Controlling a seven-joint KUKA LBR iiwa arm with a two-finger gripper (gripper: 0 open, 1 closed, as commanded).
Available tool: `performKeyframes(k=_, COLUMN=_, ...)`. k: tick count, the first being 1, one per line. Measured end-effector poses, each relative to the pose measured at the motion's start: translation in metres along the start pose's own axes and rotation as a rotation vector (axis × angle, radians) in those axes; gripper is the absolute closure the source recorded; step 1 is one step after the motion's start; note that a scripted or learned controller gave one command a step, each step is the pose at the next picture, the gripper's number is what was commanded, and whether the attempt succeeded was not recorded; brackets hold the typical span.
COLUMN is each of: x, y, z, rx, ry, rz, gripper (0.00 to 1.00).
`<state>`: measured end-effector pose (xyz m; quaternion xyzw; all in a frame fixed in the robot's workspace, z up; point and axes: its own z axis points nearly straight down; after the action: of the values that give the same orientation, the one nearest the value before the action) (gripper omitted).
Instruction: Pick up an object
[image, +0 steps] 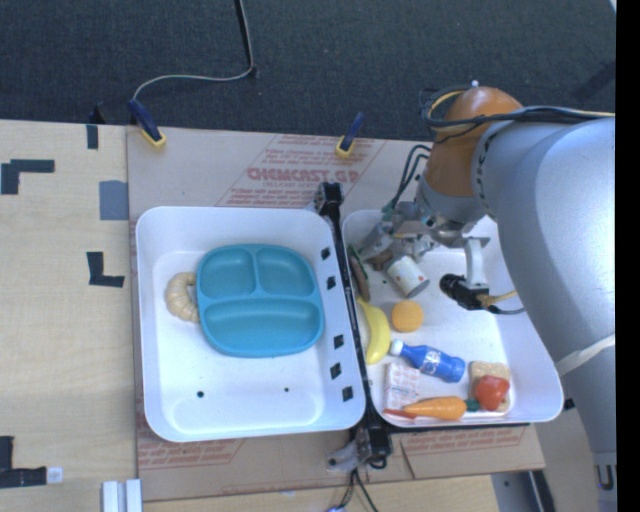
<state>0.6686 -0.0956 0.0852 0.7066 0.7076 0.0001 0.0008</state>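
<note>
My gripper (374, 250) reaches down into the far left corner of the right bin (522, 345), next to the divider between the bins. A small white cylinder (407, 273) lies on its side just right of and below the gripper, close to it; whether they touch I cannot tell. An orange ball (407, 317) sits below the cylinder. A yellow banana (375, 333) lies along the bin's left wall. Nearer the front are a blue bottle (433, 361), a white packet (401, 381), an orange carrot (436, 408) and a red fruit (490, 392).
The left bin (250, 418) holds a blue compartment plate (260, 300) with a beige pastry-like piece (181, 296) against its left edge. The grey arm (545, 200) covers the right bin's far right part. A black cable clip (460, 290) hangs by the wrist.
</note>
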Motion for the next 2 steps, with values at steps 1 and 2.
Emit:
performKeyframes(k=1, x=-0.019, y=0.0, z=-0.053, rx=0.001, ry=0.0, rz=0.0, gripper=0.0)
performKeyframes(k=2, x=0.001, y=0.0, z=0.0, rx=0.001, ry=-0.001, rz=0.0, gripper=0.0)
